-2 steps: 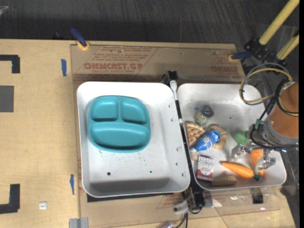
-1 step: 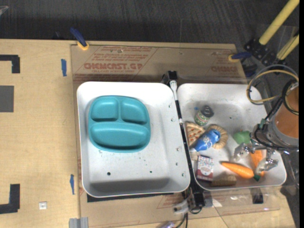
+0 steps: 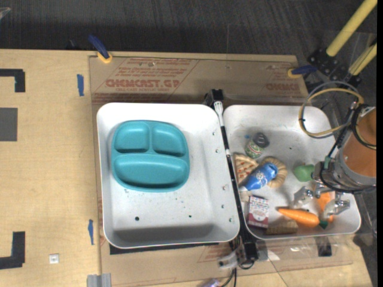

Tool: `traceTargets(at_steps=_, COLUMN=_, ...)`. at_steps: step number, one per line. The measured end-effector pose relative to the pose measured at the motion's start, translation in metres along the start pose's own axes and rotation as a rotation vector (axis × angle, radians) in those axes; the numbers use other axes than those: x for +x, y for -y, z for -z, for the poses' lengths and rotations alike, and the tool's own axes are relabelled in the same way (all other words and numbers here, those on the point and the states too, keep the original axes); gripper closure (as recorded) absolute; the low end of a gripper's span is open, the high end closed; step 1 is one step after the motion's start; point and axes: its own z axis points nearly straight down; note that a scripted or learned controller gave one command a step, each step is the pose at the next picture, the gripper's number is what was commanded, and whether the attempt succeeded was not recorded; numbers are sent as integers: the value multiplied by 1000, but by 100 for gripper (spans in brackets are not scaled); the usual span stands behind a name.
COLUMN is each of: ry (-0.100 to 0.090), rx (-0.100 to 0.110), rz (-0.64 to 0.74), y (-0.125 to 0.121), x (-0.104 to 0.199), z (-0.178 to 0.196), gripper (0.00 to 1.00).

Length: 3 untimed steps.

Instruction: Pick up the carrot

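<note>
Lying in the right bin (image 3: pixel 287 121), near its front wall, the smooth tapered carrot (image 3: pixel 297 216) is resting just beside the metal claw (image 3: pixel 326 197); whether the claw is spread, I cannot tell. A glossy teal tray (image 3: pixel 150 155) with three compartments is sitting in the left bin (image 3: pixel 119 220).

A single fixed camera sits above the desk (image 3: pixel 42 160) and looks down at a slant, far enough back to take in both white bins whole. The left bin (image 3: pixel 161 220) lies near the middle of the frame, the right bin (image 3: pixel 287 124) toward the right edge. Dark floor runs along the top. The arm (image 3: pixel 359 154) enters from the right.
</note>
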Motion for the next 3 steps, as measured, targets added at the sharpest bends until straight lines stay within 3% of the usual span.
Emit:
traceTargets(at_steps=1, ry=11, rx=-16, rz=274, y=-2, x=2, z=0, gripper=0)
traceTargets(at_steps=2, ry=0, rx=0, rz=269, y=4, x=7, z=11, gripper=100)
traceTargets(at_steps=3, ry=-17, rx=-7, rz=644, y=-19, x=-38, z=0, gripper=100)
